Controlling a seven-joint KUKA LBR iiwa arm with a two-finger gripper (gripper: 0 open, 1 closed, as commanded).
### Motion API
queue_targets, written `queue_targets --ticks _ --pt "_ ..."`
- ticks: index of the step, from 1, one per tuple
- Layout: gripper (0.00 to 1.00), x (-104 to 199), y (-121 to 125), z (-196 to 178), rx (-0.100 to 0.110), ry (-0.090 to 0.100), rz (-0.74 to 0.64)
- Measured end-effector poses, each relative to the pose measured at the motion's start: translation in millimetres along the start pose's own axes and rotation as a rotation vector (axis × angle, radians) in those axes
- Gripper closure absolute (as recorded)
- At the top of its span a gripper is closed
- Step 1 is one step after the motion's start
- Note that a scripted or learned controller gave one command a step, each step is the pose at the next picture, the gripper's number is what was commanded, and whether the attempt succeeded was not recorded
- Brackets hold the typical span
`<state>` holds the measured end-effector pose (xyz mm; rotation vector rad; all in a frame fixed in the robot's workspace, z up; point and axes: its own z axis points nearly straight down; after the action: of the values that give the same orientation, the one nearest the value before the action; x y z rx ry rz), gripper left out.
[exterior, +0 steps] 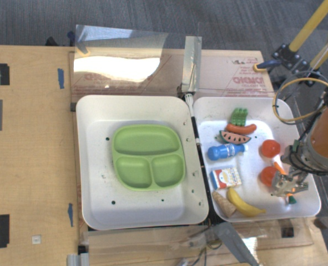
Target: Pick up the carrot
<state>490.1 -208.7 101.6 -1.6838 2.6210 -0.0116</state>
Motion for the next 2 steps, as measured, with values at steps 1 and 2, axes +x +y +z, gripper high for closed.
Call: queue_targets --ticks 1,2 --pt "1.0 -78.8 -21.7 -70.1 -0.013 0.01 -0.183" --pt "1.0 -3.4 -21.9 -5.3 -0.027 0.01 -0.347"
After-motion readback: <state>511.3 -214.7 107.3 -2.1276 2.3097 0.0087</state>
